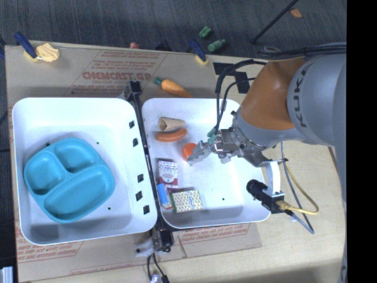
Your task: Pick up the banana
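Toward 9 o'clock, you have a blue divided plate in the left bin. At 11 o'clock in the right bin lies a tan curved piece (the banana, by its look). Your claw sits at centre, beside a red piece; whether it's open or closed, you cannot tell.

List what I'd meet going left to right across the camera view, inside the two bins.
Blue divided plate in the left bin → red snack packet → orange-red round item → gripper, within the right bin.
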